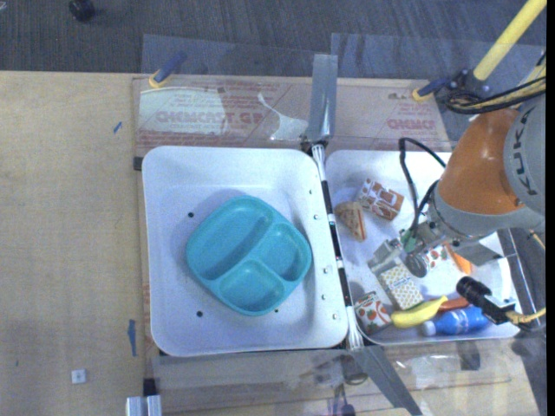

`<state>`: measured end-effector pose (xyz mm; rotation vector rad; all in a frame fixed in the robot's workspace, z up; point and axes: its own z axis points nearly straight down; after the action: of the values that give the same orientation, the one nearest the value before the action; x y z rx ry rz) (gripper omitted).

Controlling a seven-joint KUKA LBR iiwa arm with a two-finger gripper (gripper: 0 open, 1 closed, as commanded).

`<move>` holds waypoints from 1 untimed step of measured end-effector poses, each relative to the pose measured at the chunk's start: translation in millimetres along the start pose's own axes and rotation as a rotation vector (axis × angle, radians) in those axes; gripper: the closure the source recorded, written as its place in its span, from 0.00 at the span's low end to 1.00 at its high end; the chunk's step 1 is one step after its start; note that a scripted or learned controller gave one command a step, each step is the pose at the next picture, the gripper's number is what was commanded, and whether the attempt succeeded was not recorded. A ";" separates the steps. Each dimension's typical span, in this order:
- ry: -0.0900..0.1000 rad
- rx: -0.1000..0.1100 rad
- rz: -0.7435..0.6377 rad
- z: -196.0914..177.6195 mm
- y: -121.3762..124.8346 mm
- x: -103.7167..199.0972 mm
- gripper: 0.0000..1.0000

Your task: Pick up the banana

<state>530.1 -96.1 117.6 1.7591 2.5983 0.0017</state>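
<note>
The yellow banana (pixel 417 312) lies near the front edge of the right bin (pixel 347 180), between a patterned cup and a blue bottle. My gripper (pixel 408 255) hangs over the middle of the right bin, a little behind the banana and apart from it, just above a checkered packet. The arm's grey body and orange band cover the bin's right part.
The right bin also holds a brown wedge (pixel 352 219), a red-and-white box (pixel 382 199), a checkered packet (pixel 400 286), a patterned cup (pixel 370 310), a blue bottle (pixel 457 321) and an orange piece (pixel 459 257). A teal divided plate (pixel 249 254) lies in the left bin (pixel 173 189).
</note>
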 end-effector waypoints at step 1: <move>0.004 0.004 -0.126 17.8 -57.6 -6.0 0.00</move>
<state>478.9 -123.1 99.6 1.5948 2.7089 -0.0002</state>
